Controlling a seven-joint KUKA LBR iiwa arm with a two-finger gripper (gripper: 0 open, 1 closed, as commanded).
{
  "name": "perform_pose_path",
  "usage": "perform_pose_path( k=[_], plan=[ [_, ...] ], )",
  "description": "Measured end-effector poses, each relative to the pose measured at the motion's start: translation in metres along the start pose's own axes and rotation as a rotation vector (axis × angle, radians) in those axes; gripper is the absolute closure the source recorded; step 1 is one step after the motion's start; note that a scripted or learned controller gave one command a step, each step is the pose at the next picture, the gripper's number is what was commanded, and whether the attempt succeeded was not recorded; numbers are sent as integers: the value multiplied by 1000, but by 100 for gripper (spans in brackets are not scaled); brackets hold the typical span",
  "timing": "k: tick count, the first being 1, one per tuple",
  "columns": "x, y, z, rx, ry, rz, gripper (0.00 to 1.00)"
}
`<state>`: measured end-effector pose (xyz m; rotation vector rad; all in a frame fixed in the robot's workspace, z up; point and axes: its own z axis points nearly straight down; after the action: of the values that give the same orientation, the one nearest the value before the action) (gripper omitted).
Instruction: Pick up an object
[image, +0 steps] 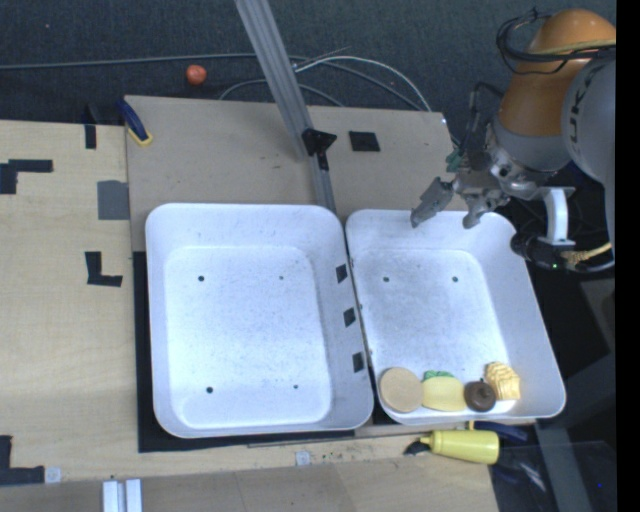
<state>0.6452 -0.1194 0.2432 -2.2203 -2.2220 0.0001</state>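
Overhead, claw (442, 216) spread, empty

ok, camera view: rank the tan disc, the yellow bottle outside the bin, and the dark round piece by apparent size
1. yellow bottle, lying on the bench just past the right bin
2. tan disc
3. dark round piece

All three sit close together near the front edge, so nearness to the camera barely skews this.

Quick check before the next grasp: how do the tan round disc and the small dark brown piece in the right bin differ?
The tan disc is pale, flat and clearly the larger; the dark brown piece is small and nearly black-brown. The disc sits at the left end of the row, beside the yellow object; the dark piece sits right of that yellow object, next to the yellow ridged item. Both are roundish and lie along the right bin's near wall.
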Motion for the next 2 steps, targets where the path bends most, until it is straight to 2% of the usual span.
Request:
perform_pose_path(
  k=[1, 2],
  plan=[
    [85, -61, 57, 5, 2, -5, 0],
    [40, -21, 55, 0, -1, 3, 0]
  ],
)
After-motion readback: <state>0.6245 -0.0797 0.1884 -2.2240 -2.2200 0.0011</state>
